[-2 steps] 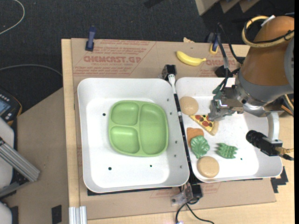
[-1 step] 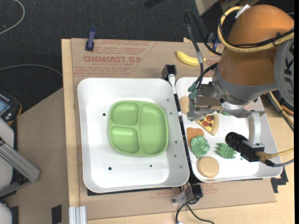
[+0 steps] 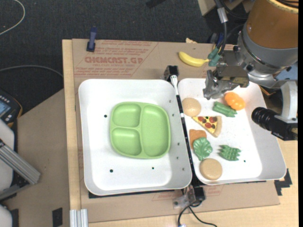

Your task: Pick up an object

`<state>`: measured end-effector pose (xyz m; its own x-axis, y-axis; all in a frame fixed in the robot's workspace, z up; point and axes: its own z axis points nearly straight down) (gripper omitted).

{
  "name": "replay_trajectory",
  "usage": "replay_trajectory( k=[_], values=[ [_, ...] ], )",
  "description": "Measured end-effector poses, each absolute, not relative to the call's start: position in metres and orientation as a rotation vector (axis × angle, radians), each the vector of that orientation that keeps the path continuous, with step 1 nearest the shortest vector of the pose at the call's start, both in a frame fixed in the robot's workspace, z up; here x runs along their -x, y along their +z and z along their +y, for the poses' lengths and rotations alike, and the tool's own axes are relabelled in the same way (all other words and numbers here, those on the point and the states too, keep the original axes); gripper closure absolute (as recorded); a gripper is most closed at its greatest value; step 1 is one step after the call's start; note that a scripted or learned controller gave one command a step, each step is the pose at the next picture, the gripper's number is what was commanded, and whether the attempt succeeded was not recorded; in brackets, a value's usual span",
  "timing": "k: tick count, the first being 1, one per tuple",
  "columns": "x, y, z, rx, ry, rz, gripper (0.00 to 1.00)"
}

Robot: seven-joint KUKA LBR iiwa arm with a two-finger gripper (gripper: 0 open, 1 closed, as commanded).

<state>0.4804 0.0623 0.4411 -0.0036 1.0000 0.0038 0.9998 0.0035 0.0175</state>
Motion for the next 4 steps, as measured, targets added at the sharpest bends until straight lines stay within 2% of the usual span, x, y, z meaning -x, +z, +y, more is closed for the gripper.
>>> replay_trajectory(
  k=[1, 2, 3, 4],
  values=[
    [-0.486, 0.358, 0.023, -2.229, -0.01, 2.219, 1.0],
    [-0.525, 0.257, -0.027, -2.232, -0.014, 2.219, 1.0],
    [-0.478, 0.31, 0.063, -2.21, 0.008, 2.233, 1.0],
    [-0.481, 0.437, 0.059, -2.212, 0.023, 2.216, 1.0]
  ],
)
